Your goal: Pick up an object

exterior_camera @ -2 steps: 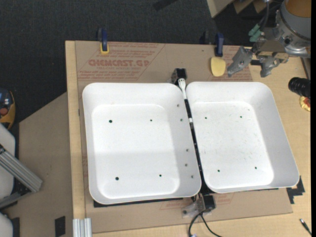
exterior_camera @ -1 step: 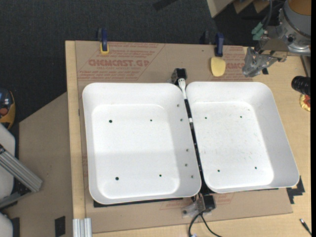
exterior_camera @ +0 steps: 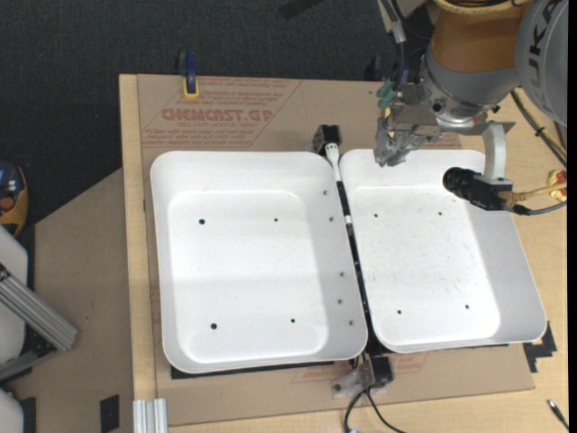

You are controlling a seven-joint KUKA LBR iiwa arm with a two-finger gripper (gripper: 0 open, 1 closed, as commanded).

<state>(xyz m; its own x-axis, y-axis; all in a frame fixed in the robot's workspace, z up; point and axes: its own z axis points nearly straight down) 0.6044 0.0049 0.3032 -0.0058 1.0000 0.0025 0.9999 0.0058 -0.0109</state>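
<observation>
My gripper [exterior_camera: 393, 152] hangs over the far left corner of the right white bin [exterior_camera: 505, 332], close to the divider between the two bins. It sits below the grey wrist and the orange band of the arm [exterior_camera: 482, 25], which reaches in from the upper right. From this angle I see nothing caught under the gripper. The white floor of the right bin shows small dark dots and faint scuffs.
The left white bin [exterior_camera: 167, 242] lies beside the right one, with a black strip [exterior_camera: 347, 233] between them. Both rest on a brown board [exterior_camera: 225, 111] with a blue clamp [exterior_camera: 188, 72] at its far edge. A black cylinder on a bracket [exterior_camera: 473, 188] juts out beside the wrist.
</observation>
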